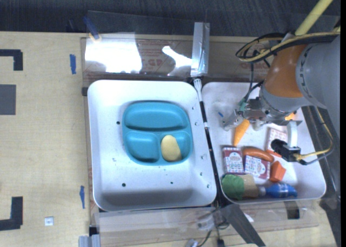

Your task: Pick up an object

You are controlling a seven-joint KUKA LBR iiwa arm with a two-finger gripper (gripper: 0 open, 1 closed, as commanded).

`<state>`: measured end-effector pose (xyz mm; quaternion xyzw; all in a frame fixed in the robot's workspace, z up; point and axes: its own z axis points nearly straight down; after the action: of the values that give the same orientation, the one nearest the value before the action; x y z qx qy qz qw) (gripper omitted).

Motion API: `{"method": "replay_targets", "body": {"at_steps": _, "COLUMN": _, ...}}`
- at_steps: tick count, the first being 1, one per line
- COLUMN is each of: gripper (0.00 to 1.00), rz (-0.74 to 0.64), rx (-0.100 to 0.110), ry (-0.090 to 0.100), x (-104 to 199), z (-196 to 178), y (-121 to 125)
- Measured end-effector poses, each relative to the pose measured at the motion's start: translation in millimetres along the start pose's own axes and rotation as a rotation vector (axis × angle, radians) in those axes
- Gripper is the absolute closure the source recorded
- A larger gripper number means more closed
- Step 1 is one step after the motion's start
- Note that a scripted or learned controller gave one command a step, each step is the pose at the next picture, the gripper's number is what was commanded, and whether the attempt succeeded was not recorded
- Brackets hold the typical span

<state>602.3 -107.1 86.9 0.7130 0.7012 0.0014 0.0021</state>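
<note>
- We see the grey arm (319, 73), its orange band (284, 75) above the wrist, reaching in from the right over the right bin (216, 97).
- Its gripper (250, 115) hangs low over the upper middle of that bin; we cannot tell whether it is open or closed, or whether it holds anything.
- An orange carrot-shaped piece (241, 131) lies tilted just below the gripper; we cannot tell if the two touch.
- Along the right bin's lower part we see a red-and-white carton (233, 161), a second red carton (256, 166) beside it, an orange sausage-shaped toy (258, 153) above them, a green item (234, 185) and a blue bottle (281, 190).
- The left bin (108, 175) holds a blue divided tray (141, 121), with a yellow lemon-like piece (171, 147) in its lower right compartment.
</note>
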Motion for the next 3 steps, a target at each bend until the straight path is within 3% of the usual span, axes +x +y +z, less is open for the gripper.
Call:
{"method": "replay_targets", "body": {"at_steps": 1, "gripper": 1.00, "rz": 0.001, "rx": -0.007, "ry": 0.000, "x": 0, "z": -12, "y": 2}}
{"method": "replay_targets", "body": {"at_steps": 2, "gripper": 1.00, "rz": 0.088, "rx": -0.008, "ry": 0.003, "x": 62, "z": -117, "y": 25}}
{"method": "replay_targets", "body": {"at_steps": 3, "gripper": 1.00, "rz": 0.164, "rx": 0.008, "ry": 0.001, "x": 43, "z": -97, "y": 24}}
